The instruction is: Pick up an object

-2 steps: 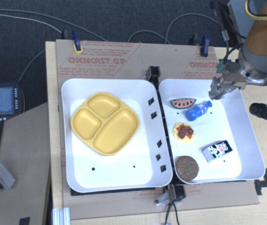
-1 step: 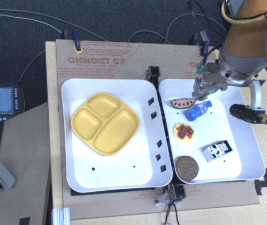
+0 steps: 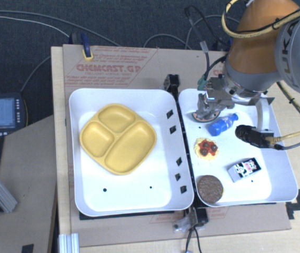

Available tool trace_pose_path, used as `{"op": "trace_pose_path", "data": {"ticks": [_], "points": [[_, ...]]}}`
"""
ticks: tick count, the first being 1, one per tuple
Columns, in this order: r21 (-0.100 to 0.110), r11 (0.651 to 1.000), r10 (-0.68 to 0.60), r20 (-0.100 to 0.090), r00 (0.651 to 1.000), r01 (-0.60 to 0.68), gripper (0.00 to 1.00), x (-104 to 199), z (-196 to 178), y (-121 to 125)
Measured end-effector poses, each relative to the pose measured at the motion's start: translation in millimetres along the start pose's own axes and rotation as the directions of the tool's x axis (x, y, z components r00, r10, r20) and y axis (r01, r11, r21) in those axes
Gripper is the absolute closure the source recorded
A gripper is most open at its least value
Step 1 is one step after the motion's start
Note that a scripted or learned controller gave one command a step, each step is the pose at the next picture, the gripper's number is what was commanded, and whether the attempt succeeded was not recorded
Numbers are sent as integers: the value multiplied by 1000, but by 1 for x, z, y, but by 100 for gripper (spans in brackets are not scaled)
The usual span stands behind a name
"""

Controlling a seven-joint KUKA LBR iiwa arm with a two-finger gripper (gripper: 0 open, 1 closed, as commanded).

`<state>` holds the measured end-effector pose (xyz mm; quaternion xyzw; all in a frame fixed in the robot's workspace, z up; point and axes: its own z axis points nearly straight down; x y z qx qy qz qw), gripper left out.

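Landmark: the black divider running between the two white bins on the desk.

1. Left bin, left of the divider. Holds one yellow sectioned plate, lying flat, well apart from the divider.

2. Brown disc, just right of the divider, at the near end of the right bin. Lies flat and by itself.

3. Small yellow round piece with red topping, just right of the divider, about halfway along it, up from the brown disc.

4. Tool, right of the divider near its far end, low over the right bin's far corner. How far its fingers are parted cannot be told from this angle, and nothing is seen held between them.

5. Blue bottle, right of the divider, lying on its side just beside the tool and toward the near side. The likeliest object to pick, by nearness; whether the tool touches it cannot be told.

6. Black-and-white carton, further right of the divider, tilted, near the bin's near right side.

7. Arm's orange band, furthest right, above the tool.

Step in hand, as judged: approach or descent for a grasp; no lift evident. Next move calls for centring the tool across the bottle's narrow width, closing firmly, then rising straight; a rounded bottle may roll away.
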<state>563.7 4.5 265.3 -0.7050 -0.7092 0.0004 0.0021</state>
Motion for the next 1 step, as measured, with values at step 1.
{"op": "trace_pose_path", "data": {"ticks": [1], "points": [[1, 1000, 0, 0, 1000, 0, 100, 58, 19, -11]]}}
